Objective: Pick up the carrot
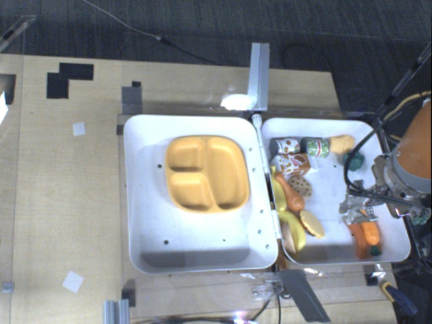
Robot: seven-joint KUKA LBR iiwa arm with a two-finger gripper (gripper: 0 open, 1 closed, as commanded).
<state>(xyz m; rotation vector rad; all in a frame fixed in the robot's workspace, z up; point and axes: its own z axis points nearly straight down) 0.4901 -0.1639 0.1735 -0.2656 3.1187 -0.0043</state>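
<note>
A pale wooden desk [61, 201] is seen from above against a dark floor, and two shallow white bins are set on it side by side. In the left bin [148, 241] a yellow divided plate [206, 173] is placed near the centre. The right bin [391, 252] is crowded along its left wall: a small can [288, 146] and a dark bottle [315, 147] are laid at the far edge, with a pale piece of food [343, 142] just beside the bottle. Below them a carrot [290, 192] is laid at a slant, thin end toward the left wall, touching a cookie [302, 185] and resting above a banana [291, 227]. A round cracker [312, 224] is laid against the banana. The arm [413, 157] is reached in from the right, and the end effector [358, 209] is positioned low over the right half of that bin, well apart from the carrot. Whether it is released or clenched cannot be told. An orange object with a green end [368, 238] is seen just below it, near the front right corner.
</note>
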